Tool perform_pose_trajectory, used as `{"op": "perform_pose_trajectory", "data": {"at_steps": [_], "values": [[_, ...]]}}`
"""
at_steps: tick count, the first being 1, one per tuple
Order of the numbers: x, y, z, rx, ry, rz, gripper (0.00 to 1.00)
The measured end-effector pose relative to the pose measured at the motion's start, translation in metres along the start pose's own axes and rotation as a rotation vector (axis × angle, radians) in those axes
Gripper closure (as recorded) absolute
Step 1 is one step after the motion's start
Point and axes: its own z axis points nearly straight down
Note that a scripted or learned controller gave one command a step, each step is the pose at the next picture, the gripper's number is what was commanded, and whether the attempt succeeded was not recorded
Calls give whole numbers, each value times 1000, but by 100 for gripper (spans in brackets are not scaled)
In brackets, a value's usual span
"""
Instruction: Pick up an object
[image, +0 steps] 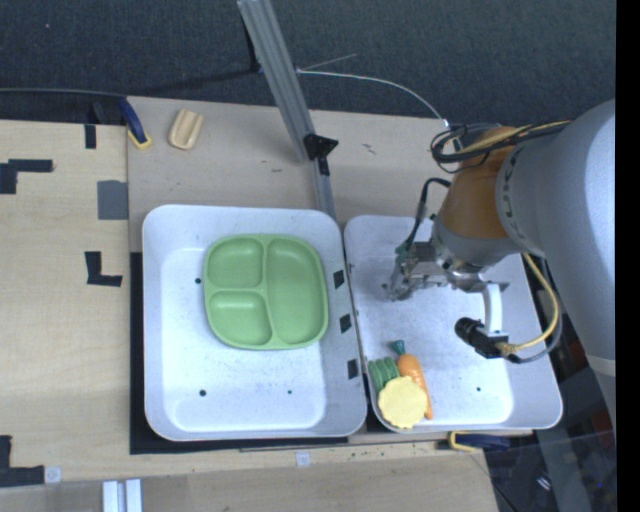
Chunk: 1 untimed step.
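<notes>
Above a wooden tabletop (60, 300) bearing two white bins, a grey arm (560, 200) reaching into the right bin (500, 400); in the left bin (170, 390), a green divided plate (266, 291). Gripper (405, 283) low over bare bin floor, state of the fingers impossible to tell. Toy carrot (412, 373) and yellow piece (402, 403) at the near edge, well apart. Approach step only; next, a shift toward the toys before closing

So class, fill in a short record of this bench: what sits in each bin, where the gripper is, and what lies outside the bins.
left bin: green divided plate, three compartments
right bin: yellow, orange and green toy items clustered at its near left corner
gripper: over the right bin's upper left part, apart from the toys
bench outside bins: small tan object beyond the left bin
</notes>
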Motion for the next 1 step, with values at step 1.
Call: {"op": "perform_pose_trajectory", "data": {"at_steps": [1], "values": [[-6, -7, -56, -5, 0, 3, 100]]}}
